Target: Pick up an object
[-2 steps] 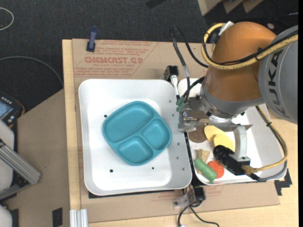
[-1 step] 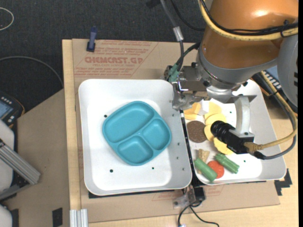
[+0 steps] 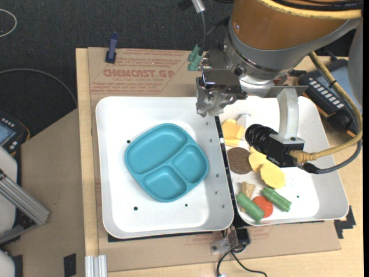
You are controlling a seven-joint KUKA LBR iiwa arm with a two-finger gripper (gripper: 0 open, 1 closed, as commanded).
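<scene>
Here the hand (image 3: 209,105), finger state unclear, hangs over the dividing rims, above the blue tray (image 3: 166,162).

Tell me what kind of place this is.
Most likely a robotics lab bench set up for grasping trials. Two white bins sit on a board, one with a blue divided plate, the other with toy food, and cables trail around the arm.
</scene>
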